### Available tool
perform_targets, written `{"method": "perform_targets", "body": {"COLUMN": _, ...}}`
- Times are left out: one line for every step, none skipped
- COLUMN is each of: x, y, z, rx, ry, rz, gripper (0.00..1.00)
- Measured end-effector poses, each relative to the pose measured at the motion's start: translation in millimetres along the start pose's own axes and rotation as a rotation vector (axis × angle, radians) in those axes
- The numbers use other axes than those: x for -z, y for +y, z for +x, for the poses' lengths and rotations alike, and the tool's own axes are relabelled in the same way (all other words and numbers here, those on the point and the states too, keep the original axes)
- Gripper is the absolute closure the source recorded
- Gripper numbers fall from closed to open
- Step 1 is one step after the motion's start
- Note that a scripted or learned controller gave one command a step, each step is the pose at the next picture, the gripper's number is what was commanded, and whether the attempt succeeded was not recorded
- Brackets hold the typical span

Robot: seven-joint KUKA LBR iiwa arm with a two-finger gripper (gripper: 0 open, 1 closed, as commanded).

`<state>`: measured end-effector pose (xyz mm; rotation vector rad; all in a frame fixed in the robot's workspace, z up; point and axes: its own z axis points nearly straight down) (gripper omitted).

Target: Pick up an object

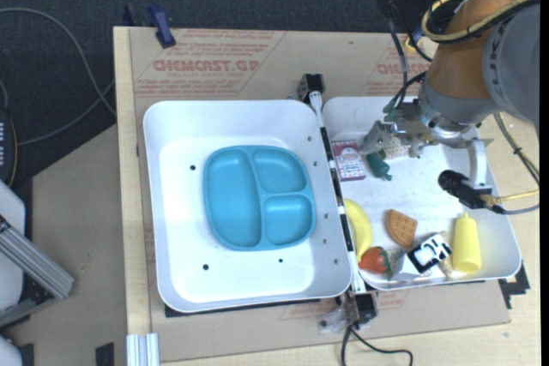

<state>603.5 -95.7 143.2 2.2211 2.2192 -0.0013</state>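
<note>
The gripper (378,152) was seen low over the right bin (506,257), near its upper left corner; how far it was open honestly couldn't be told. Just beside it a small red-and-white packet (350,163) was lying. A banana (359,225), tomato (374,260), waffle (400,227) and yellow bottle (466,243) were spread along the bin's front. A blue divided plate (257,196) was sat in the left bin (171,184).

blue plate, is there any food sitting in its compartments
No, the blue plate lies bare in the left bin, while the banana and the other items lie in the right bin.
</note>
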Motion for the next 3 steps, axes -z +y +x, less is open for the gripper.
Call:
{"method": "perform_targets", "body": {"x": -55, "y": 15, "z": -9, "rx": 0.001, "ry": 0.002, "rz": -0.003, "gripper": 0.00}}
{"method": "perform_targets", "body": {"x": -44, "y": 17, "z": -9, "rx": 0.001, "ry": 0.003, "rz": -0.008, "gripper": 1.00}}
{"method": "perform_targets", "body": {"x": 42, "y": -10, "z": 37, "rx": 0.002, "ry": 0.002, "rz": -0.001, "gripper": 1.00}}
